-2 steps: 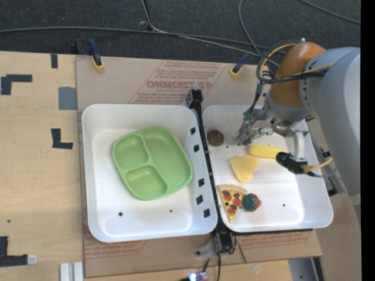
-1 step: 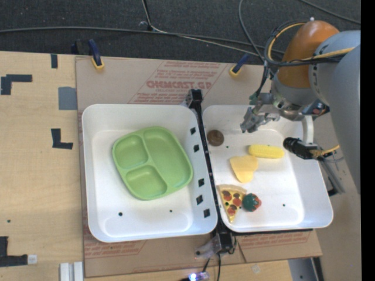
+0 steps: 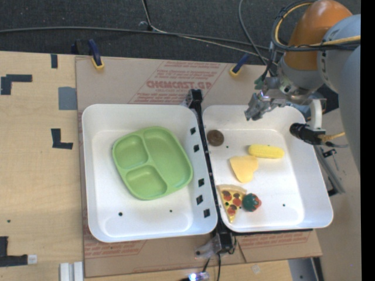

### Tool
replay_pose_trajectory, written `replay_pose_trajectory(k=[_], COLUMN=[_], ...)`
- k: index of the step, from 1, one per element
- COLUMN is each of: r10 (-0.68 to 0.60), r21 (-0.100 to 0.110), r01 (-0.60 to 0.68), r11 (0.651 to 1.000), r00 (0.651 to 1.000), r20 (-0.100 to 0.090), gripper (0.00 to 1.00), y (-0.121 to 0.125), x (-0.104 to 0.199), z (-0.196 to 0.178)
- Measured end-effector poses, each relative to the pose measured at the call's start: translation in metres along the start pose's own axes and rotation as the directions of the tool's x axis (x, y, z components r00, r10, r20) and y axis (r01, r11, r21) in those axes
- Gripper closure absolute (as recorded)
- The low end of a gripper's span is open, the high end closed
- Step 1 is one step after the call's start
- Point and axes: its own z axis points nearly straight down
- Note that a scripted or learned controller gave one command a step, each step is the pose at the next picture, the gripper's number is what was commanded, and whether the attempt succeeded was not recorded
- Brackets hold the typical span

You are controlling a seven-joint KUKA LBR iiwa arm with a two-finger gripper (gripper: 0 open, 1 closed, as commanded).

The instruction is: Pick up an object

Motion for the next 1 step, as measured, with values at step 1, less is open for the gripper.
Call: replay_pose_trajectory(k=[1], r10=[0.001], r21=[0.001], r01=[-0.001], r11=[1.000], r00=[1.000], r20=[0.000], gripper=[1.00], y=[0.0012], x=[0.0004], z=[-0.0449])
